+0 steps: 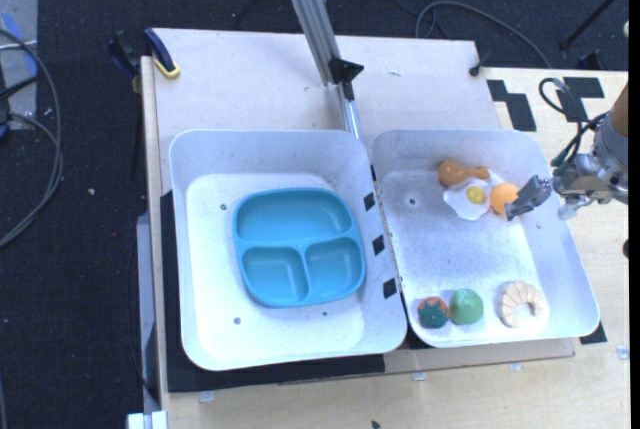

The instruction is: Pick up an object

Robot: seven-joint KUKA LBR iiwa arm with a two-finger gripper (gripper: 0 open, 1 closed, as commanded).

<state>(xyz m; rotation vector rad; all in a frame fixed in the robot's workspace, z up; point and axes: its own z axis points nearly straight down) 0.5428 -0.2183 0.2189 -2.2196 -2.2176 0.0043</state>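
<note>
**Pincer at the right bin wall, beside a tight cluster of toys**

Pincer [537,197] of the arm hangs low at the right side of the right bin [560,247], just beside the orange ball [503,195]. One dark finger points left toward the ball, a lighter one shows behind it near the wall, and nothing lies between them; if they stand apart or together cannot be told.

From the camera view, the risk is crowding. The orange ball touches the fried egg [469,200], and the chicken drumstick [462,173] lies just beyond them, on the far side. A finger coming down here may land on the egg's flat edge, or push the round ball so it rolls away. The bin wall is also very near, so a finger may scrape it.

The wrist comes in from the right edge, tilted toward the left. Other candidates lie at the near side: a tomato [432,312], a green ball [466,305] and a shrimp [522,303]. The left bin [200,207] holds a blue divided plate [298,246].
</note>
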